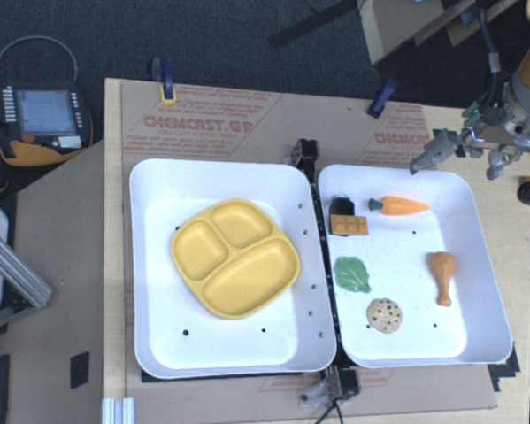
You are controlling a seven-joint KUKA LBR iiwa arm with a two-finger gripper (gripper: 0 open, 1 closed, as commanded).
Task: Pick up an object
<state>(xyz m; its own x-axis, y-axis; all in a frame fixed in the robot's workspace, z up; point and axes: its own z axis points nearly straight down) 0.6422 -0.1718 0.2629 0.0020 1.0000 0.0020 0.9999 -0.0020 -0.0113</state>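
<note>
5 toys sit in the right bin (482, 289); the gripper (463, 153), spread wide, hangs over its far rim.

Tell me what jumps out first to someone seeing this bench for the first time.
The big yellow divided plate dominates, lying in the left bin. The right bin holds small toy foods: an orange carrot near its far edge, a drumstick to the right, a green leaf, a cookie and a brown waffle piece. The gripper hangs at the right bin's far right corner, above its rim.
</note>
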